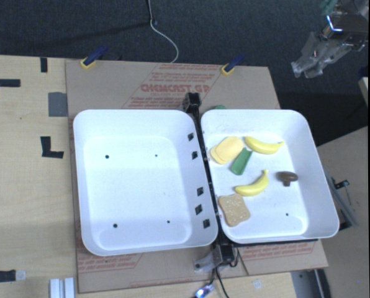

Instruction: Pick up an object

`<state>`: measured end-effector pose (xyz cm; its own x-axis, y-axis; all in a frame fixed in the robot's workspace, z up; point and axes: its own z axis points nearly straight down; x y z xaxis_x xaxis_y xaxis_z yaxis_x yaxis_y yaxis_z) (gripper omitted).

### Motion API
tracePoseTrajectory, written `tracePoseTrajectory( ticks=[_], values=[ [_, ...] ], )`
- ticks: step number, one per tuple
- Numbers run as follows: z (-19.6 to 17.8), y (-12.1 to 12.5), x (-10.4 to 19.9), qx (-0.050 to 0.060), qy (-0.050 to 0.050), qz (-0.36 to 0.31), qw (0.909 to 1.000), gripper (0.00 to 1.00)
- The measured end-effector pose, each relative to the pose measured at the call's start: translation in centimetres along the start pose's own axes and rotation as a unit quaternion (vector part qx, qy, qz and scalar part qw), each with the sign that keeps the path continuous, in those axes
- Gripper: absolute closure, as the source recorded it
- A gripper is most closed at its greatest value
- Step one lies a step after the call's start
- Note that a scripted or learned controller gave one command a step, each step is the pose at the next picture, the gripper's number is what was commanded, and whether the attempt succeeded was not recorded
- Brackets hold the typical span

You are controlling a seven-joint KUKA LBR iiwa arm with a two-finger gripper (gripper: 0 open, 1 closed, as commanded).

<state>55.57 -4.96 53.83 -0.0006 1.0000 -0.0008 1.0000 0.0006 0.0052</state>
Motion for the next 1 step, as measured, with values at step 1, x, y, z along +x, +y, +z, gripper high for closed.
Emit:
tracePoseTrajectory(
  ticks=[1],
  values=[
    [0.34, -2.21, -1.63, 0.003, 0.000, 0.000, 1.0000, 1.00]
  ],
)
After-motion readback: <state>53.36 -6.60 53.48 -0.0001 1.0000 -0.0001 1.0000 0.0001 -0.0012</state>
